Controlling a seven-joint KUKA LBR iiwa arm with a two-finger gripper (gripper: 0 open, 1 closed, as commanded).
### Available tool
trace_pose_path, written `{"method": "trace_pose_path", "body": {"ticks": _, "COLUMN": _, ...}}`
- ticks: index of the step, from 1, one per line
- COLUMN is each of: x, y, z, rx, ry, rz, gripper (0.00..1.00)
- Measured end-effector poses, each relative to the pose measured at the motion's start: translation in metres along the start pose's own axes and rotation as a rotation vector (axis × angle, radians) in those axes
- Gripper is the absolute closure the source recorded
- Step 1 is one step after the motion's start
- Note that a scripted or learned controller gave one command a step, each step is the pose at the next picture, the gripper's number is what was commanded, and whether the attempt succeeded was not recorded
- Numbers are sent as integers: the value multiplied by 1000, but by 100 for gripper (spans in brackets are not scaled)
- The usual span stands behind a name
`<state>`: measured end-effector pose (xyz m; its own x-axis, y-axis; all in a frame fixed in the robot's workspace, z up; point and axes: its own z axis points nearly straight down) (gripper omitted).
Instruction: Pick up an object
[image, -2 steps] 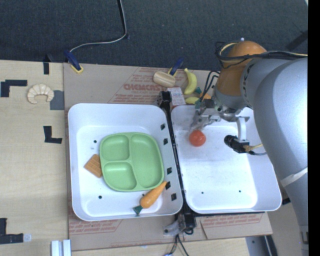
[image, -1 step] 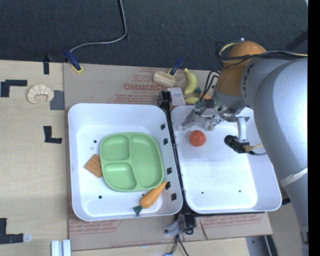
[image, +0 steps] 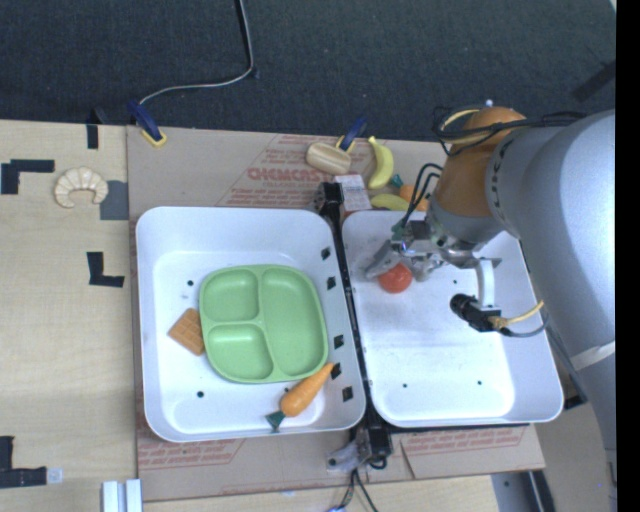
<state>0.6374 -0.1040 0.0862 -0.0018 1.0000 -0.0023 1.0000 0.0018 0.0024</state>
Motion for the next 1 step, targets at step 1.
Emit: {"method": "trace_pose_path", "body": {"ticks": 1, "x": 1, "y": 0, "z": -10, "rx": 0, "ry": 1, "rz": -1, "gripper": 100}}
